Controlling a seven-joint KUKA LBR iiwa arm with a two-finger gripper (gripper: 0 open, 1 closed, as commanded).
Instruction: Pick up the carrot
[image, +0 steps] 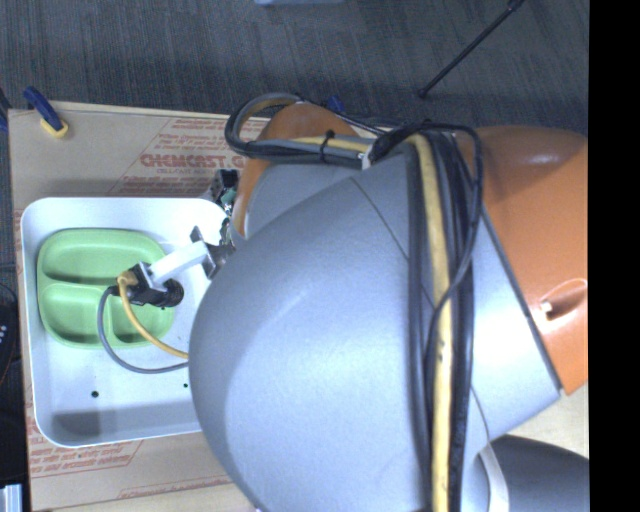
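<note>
Grey arm (330, 350) over white bin (40, 400) — carrot pick under way.
Gripper (224, 205) near green dish (85, 260), open or shut cannot tell — centre on carrot, clear of dish rim.

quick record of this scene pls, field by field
arm: grey with an orange band, reaching in from the right and covering much of the bench
left bin: white, shallow, its right side hidden under the arm
green dish: pale green with two hollows, lying in the left bin toward its far left corner
brown sheet: red print on it, under the bin
clamp: blue and yellow, at the sheet's far left corner
carrot: hidden, cannot tell where
</note>
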